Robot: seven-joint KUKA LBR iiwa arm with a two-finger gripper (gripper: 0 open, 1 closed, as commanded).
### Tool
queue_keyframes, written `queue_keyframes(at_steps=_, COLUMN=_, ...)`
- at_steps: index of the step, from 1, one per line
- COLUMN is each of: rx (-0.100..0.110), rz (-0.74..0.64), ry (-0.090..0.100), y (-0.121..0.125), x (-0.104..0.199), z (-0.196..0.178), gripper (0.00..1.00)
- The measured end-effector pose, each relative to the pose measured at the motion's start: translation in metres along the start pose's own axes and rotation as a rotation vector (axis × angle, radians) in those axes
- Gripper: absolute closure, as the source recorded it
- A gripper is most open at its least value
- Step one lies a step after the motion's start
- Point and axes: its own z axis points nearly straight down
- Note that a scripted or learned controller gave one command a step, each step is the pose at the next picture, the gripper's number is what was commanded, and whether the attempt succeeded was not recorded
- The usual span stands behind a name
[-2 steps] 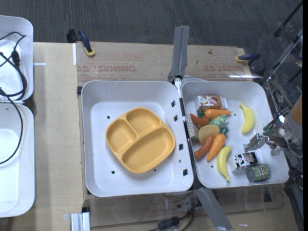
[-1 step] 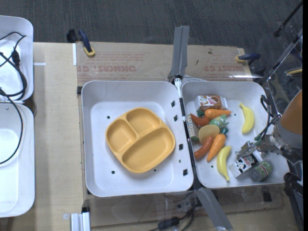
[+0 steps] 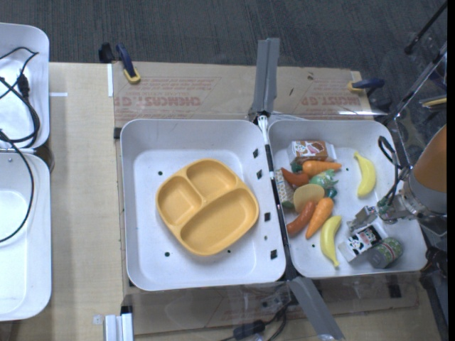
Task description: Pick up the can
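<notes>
Right white bin [image 3: 306,130], can [image 3: 387,253] on its side just below hand [image 3: 370,219] (grip state unclear).

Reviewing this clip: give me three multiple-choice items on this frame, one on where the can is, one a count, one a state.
1. Where does the can lie?
A. right bin, near corner
B. on the yellow plate
C. left bin, far corner

2. How many bananas are there?
A. one
B. two
C. four

3. What does the yellow plate hold?
A. nothing
B. a carrot
C. the can

Answers: 1 A, it lies on its side beside the small carton. 2 B, both are in the right bin. 3 A, its three compartments are bare.
</notes>
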Motion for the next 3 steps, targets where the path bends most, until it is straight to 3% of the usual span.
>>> queue_keyframes(at_steps=1, rx=0.001, rz=0.098, ry=-0.001, y=0.045, x=-0.021, z=-0.066, gripper=0.00)
queue_keyframes(at_steps=2, rx=0.001, rz=-0.016, ry=0.004, y=-0.015, x=-0.010, z=-0.031, gripper=0.00)
queue_keyframes(at_steps=3, rx=0.001, rz=-0.016, ry=0.004, y=-0.015, x=-0.010, z=-0.031, gripper=0.00)
